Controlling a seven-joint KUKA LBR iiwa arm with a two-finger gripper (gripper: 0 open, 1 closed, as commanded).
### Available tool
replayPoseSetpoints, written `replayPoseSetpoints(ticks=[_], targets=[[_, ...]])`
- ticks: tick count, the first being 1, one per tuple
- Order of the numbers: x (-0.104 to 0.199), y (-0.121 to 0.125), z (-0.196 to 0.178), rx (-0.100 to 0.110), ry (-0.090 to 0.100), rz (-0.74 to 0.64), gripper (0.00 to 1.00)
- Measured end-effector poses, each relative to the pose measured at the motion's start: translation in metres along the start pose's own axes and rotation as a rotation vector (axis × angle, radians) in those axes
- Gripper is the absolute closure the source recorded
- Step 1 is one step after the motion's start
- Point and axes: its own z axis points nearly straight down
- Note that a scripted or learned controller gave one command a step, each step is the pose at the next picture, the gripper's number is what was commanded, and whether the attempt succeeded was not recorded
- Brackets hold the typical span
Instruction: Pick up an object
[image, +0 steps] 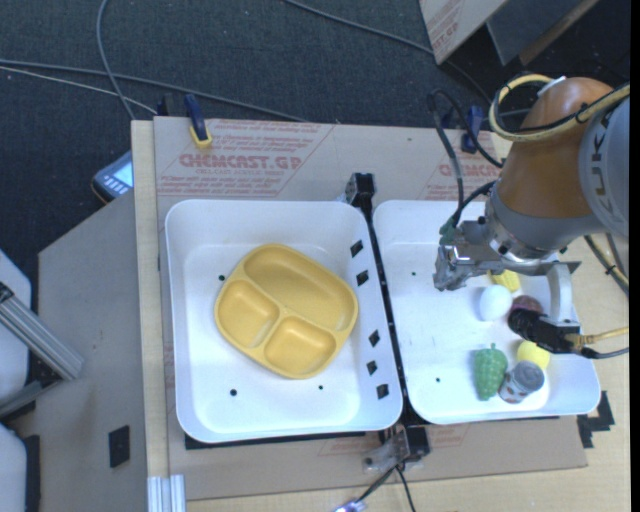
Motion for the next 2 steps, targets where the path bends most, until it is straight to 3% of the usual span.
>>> replayPoseSetpoints(ticks=[1,2], targets=[[0.042,0.013,-0.003,-0.001,0.0,0.001,1.0],[0.101,0.037,-0.002,-0.001,0.001,-0.001,1.0]])
